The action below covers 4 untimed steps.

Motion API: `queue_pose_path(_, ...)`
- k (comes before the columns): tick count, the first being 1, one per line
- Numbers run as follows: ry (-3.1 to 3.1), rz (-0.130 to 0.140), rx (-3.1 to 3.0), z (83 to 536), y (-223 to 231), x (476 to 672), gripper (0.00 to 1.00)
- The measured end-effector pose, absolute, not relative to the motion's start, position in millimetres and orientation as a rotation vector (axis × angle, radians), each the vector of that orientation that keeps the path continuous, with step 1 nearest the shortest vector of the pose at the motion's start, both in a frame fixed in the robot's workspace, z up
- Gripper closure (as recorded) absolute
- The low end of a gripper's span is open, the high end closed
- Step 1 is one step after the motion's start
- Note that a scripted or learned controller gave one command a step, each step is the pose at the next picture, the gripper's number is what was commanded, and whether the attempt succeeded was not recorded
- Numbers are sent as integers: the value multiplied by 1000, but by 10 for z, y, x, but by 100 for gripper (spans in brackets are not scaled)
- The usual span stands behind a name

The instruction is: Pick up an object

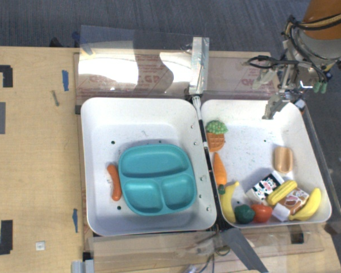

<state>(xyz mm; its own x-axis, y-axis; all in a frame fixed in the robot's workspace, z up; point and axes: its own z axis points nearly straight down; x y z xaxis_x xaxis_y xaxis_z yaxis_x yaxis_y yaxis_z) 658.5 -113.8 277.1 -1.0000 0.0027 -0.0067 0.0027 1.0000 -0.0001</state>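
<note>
Gripper point(275, 108) at right bin point(247, 135) far corner, state can't be told. Toys crowded in near corner: banana point(308, 205) could be nudged, grasp missed.

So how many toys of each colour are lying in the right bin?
Yellow: 3, bananas and a block
Orange: 2, carrots
Red: 1, tomato
Green: 1
Tan: 1, bread
Printed boxes: 2
Total: 10
</note>
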Motion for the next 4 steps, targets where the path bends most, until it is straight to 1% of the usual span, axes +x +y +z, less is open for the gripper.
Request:
queue_pose_path(1,3152,4,12,1160,-1500,6189,0)
queue_pose_path(2,3125,-3,-151,893,-1438,5322,0)
queue_pose_path(3,3102,-12,-78,935,-1370,5070,0)
queue_pose_path(4,3108,-10,-81,1023,-1357,5057,100)
